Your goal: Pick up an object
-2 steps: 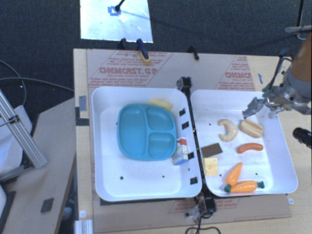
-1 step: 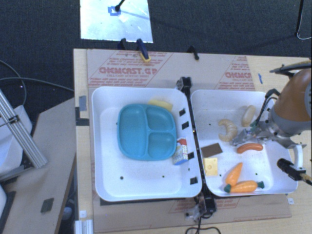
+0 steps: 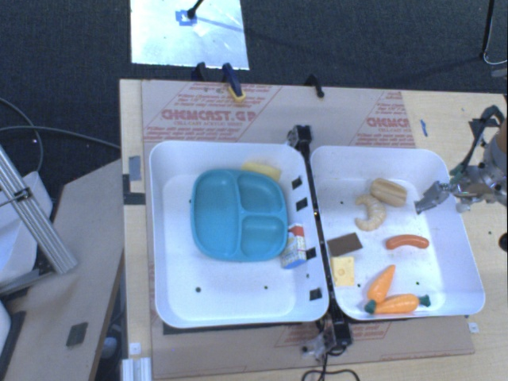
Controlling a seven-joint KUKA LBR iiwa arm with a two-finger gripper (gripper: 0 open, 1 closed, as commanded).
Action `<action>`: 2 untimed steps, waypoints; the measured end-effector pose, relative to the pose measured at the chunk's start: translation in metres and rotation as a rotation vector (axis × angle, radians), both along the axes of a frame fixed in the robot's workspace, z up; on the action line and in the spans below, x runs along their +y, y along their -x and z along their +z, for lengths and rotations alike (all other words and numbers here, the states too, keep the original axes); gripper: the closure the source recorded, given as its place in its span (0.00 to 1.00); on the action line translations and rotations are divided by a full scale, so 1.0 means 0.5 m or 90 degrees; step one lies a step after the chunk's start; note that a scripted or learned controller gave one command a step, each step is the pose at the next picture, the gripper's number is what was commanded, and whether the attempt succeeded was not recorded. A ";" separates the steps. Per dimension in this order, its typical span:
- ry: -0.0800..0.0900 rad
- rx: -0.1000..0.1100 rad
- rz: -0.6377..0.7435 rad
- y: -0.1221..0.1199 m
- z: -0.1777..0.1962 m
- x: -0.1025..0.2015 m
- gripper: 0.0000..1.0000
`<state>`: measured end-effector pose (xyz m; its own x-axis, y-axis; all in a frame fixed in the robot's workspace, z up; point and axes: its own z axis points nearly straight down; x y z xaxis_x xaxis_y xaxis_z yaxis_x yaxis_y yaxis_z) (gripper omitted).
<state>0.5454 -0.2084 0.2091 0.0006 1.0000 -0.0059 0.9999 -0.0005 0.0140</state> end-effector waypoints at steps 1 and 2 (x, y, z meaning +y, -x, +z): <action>-0.002 0.005 -0.001 0.060 0.096 0.004 0.00; 0.002 -0.005 0.003 0.117 0.475 0.001 0.00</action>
